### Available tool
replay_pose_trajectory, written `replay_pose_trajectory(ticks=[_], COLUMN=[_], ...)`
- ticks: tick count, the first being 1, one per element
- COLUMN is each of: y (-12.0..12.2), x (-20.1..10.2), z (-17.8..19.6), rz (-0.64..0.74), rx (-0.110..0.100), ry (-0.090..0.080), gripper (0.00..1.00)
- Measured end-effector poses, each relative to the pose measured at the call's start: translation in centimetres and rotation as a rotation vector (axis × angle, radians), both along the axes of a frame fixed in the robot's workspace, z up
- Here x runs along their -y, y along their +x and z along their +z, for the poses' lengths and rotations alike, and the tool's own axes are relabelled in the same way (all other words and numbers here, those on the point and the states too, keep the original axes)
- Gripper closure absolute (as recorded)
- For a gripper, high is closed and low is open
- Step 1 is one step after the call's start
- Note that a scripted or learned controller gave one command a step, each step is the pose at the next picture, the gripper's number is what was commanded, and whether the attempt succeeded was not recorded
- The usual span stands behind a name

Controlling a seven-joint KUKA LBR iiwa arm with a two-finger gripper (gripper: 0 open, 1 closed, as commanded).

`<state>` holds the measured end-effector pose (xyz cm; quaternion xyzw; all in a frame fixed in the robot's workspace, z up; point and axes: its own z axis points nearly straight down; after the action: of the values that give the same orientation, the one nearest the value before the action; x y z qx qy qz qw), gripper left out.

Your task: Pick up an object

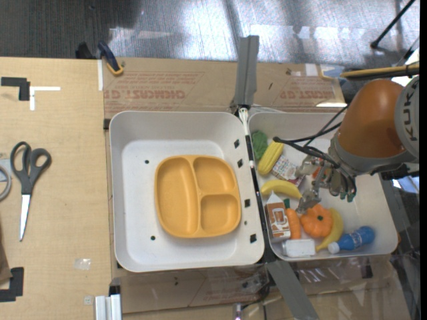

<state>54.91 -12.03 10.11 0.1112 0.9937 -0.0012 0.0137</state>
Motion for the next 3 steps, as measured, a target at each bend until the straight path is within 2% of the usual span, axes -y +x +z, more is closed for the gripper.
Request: replay_pose_trajectory(ticks=[1, 2, 3], y=[0.3, 3.8, 9.0], x=[0.0, -1.6, 7.5], z=[1.1, 0.1, 12.0], rz=[0.003, -0.358, -0.314], rx=[0.007, -0.008, -0.018], ry=[-0.003, 0.010, 0.007], gripper=[1.00, 1.00, 1.00])
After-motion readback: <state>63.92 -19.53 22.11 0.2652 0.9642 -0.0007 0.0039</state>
